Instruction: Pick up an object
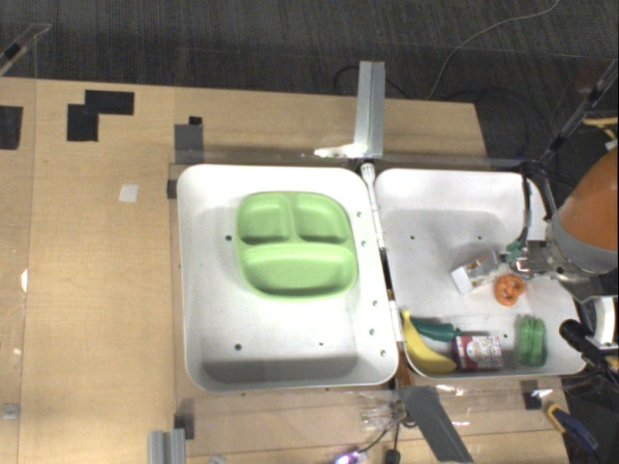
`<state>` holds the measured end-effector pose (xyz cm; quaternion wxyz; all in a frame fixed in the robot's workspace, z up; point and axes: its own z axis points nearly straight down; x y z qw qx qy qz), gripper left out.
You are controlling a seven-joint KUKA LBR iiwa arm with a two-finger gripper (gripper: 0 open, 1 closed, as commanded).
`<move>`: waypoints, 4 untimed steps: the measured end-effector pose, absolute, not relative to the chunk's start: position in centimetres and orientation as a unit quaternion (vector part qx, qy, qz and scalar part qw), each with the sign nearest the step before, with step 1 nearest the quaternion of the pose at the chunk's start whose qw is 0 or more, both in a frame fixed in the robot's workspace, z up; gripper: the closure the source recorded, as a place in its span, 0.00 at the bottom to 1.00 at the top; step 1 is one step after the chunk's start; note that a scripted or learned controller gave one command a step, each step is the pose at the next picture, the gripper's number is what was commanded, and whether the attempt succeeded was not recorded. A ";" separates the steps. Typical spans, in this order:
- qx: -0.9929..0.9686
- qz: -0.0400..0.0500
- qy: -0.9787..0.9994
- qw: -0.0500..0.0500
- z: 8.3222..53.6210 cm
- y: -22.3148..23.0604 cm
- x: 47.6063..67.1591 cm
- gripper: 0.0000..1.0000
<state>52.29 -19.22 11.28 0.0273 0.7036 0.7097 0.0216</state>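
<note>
In the right bin [435,201], my gripper [513,261] reaches in from the right, low over the bin's right middle. A small orange object [508,291] lies just below it, very close or touching. A small white block [465,277] sits just left of the gripper. Along the bin's front wall lie a yellow banana [426,353], a dark green item [437,332], a dark red bottle [479,350] on its side and a green cup [530,342]. I see nothing lifted off the bin floor.
The left bin [208,288] holds a green divided plate [295,243]. A metal post [370,104] stands behind the rim between the two bins. The arm's orange band [592,211] hangs over the right bin's right wall. Cables lie off the bench at the right.
</note>
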 end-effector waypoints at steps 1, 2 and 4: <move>0.677 0.019 0.735 0.027 11.3 -20.2 52.2 0.00; 0.660 0.016 0.751 0.028 11.2 -20.6 52.0 0.00; 0.744 0.001 0.669 0.003 26.4 -19.5 57.7 0.00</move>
